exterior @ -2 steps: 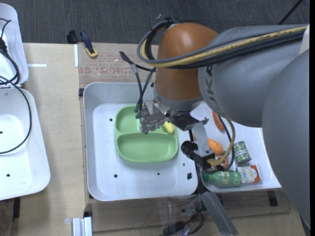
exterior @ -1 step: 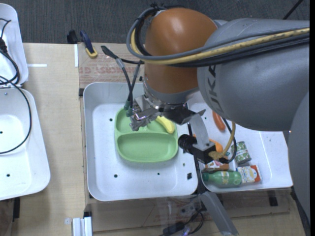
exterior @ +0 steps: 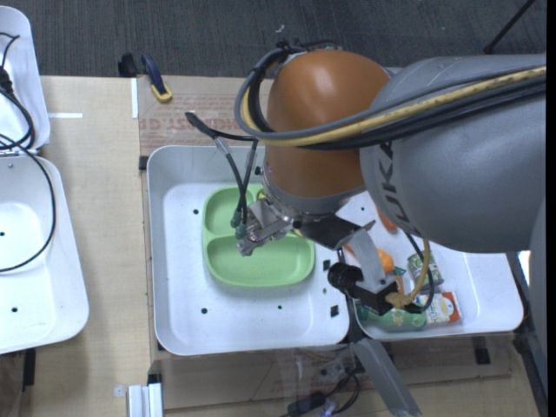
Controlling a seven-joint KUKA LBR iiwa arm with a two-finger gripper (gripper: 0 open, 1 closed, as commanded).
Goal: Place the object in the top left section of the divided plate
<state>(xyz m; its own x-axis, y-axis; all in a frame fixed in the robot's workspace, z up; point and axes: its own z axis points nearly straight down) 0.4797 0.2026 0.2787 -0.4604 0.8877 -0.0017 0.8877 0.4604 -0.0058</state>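
While the green divided plate lies in the bin, long axis left-right, white floor showing left and near of it, the gripper hangs over its far sections. Object unclear; packets sit right.

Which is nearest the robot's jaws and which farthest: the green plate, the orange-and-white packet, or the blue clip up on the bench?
Measured from the gripper in the camera view:
1. Green divided plate, directly beneath it.
2. Orange-and-white packet, lower right, in the right-hand bin.
3. Blue clip, upper left, on the bench beyond the bins.
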